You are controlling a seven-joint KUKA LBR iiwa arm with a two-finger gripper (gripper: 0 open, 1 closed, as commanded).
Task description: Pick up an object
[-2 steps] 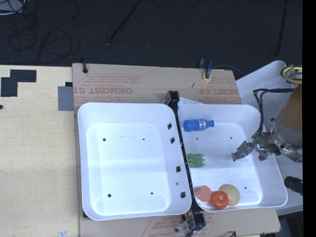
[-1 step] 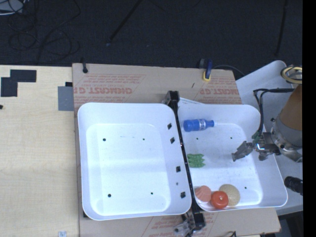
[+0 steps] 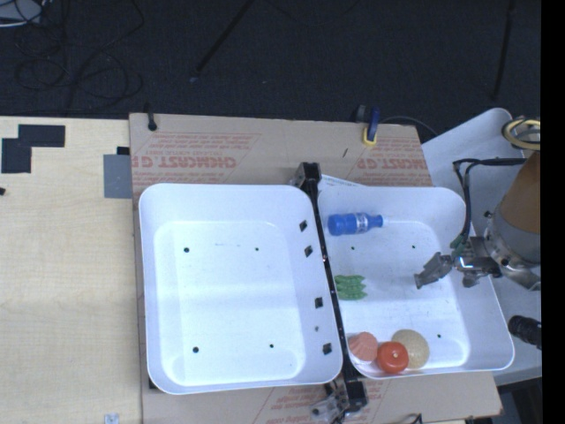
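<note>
Green toy lies left of the gripper, long axis left-right, and the fingers sit apart, holding nothing.

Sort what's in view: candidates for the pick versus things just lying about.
For the pick: blue bottle, green item, red ball, tan ball, pink round item, gripper.

Lying about: left bin, cardboard sheet, blue-and-yellow clamp.

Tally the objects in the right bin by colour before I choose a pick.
Blue: 1, bottle
Green: 1, small green item
Red: 1, red ball
Pink: 1, pink round piece
Tan: 1, tan round piece
Total: 5
</note>
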